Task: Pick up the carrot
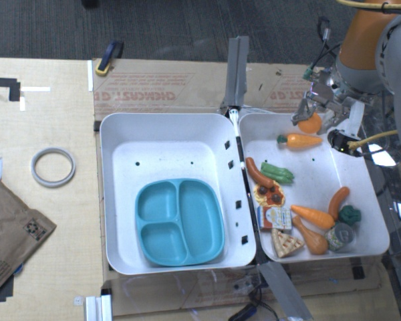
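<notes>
My gripper (312,117) hangs over the far edge of the right bin (321,162), with the orange-banded wrist above it. Its fingers are shut on a small rounded orange piece (311,123), lifted just off the bin floor. Directly below it lies a carrot (302,140) with a green stem end pointing left, apart from the fingers. A second carrot (312,216) lies lower in the same bin among other toy foods.
The right bin also holds a sausage (254,172), a green vegetable (277,173), a pizza slice (285,243), an orange gourd (311,237) and a grey can (341,236). A blue divided plate (180,220) sits in the left bin (120,179). A tape ring (53,166) lies on the bench at left.
</notes>
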Robot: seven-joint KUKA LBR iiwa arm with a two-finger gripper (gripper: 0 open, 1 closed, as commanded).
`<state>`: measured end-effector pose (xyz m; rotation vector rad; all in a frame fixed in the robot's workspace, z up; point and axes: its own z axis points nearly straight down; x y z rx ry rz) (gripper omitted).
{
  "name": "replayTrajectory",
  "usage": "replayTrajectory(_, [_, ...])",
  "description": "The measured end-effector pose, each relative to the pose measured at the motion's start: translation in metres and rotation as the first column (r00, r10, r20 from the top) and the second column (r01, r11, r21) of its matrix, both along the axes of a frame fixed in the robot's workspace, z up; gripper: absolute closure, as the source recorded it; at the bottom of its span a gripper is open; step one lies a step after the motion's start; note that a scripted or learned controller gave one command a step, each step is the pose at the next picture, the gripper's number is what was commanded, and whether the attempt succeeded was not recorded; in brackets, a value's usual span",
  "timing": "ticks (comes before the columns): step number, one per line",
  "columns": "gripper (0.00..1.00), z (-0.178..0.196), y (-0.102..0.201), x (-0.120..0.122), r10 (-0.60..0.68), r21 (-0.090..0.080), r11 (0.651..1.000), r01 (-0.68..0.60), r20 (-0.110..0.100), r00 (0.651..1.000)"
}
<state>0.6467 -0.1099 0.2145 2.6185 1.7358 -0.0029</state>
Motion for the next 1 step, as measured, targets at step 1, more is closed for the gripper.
replayTrajectory(1, [1.00, -0.0239, 0.0676, 0.0061, -0.285, -0.001, 0.958, 0.285, -0.003, 0.958])
